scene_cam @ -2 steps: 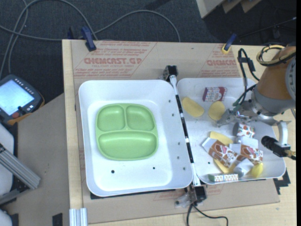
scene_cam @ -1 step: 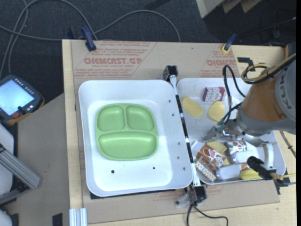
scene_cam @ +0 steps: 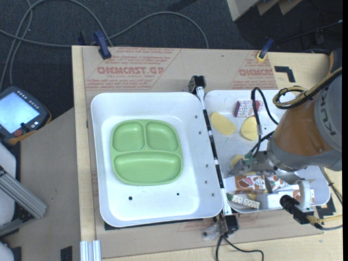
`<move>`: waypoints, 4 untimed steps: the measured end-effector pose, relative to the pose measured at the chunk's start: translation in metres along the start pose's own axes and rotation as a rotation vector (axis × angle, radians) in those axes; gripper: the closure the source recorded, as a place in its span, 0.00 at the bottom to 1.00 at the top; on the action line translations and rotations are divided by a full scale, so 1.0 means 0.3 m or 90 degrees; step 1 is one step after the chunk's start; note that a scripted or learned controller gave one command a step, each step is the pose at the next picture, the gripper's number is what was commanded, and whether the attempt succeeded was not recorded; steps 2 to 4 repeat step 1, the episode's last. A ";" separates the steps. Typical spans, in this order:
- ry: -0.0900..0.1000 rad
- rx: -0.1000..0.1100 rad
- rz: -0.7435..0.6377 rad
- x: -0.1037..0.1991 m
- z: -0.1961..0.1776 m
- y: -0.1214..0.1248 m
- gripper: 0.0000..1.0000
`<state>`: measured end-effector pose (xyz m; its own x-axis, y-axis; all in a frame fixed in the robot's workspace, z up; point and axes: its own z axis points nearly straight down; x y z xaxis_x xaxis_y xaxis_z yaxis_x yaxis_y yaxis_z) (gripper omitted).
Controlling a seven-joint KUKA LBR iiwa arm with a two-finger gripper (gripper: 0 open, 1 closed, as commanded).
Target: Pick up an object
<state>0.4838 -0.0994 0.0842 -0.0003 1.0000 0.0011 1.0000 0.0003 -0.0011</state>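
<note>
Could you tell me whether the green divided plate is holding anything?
Empty: all three compartments of the green divided plastic plate in the left white bin show bare green.

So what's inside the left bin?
The left bin holds one green divided tray, three compartments, nothing visible in them. What lies under the tray is covered.
</note>
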 end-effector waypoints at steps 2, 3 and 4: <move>-0.001 -0.001 0.000 0.027 0.000 0.037 0.00; -0.001 -0.001 0.000 0.027 0.000 0.037 0.00; -0.001 -0.001 0.000 0.027 0.000 0.037 0.00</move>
